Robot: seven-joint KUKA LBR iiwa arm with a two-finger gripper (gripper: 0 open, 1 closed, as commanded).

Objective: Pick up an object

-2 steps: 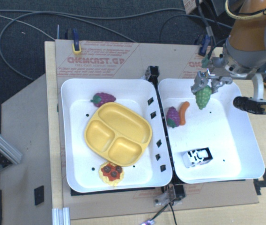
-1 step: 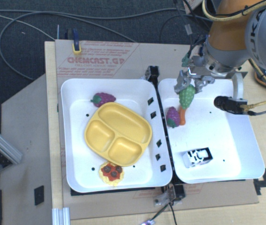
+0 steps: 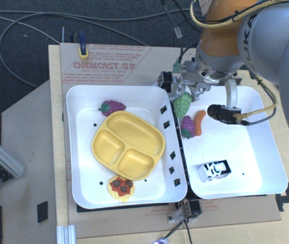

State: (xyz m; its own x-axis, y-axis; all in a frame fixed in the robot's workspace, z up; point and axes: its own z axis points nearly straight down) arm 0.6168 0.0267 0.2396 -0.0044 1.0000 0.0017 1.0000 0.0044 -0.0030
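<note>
A green toy vegetable with a bumpy surface (image 3: 182,104) sits directly under the robot's gripper (image 3: 186,89), at the top left corner of the right bin (image 3: 246,187), against the divide between the two bins. The jaws come down around its upper end, but the view does not settle whether they are closed on it or merely above it, so I cannot tell their state. Just below the green piece lie a purple grape cluster (image 3: 188,126) and an orange carrot-shaped toy (image 3: 199,122), touching one another. Lower in the same bin rests a small black and white block (image 3: 214,170), well apart from the rest. The left bin (image 3: 78,151) holds a yellow divided plate (image 3: 128,144) near its centre, a second purple grape cluster (image 3: 112,107) by the plate's upper edge, and a small yellow and red pizza-like toy (image 3: 121,187) just below the plate. Both bins stand on a cardboard-covered tabletop (image 3: 109,62). The grey arm with its orange band (image 3: 231,14) enters from the upper right.
</note>
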